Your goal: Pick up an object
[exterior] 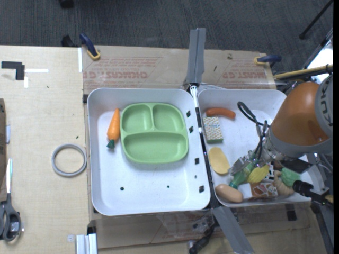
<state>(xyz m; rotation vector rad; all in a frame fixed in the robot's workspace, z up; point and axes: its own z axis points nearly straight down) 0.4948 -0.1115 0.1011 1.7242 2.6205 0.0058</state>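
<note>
My gripper (247, 165) is low in the right bin (249, 97), down among a pile of toy food at its front. Right beside it lie a green and yellow piece (253, 174), a yellow oval piece (218, 160) and a tan rounded piece (229, 193). Farther back in that bin rest a red sausage (220, 112) and a pale speckled block (213, 129). The arm's orange band (299, 115) hides the bin's right side. Whether anything is held is not visible.
The left bin (143, 194) holds a green divided plate (154, 132) and an orange carrot (113, 126) at the plate's left. A black cable (249, 112) loops over the right bin. On the bench to the left lie a grey ring (69, 160) and scissors (9, 216).
</note>
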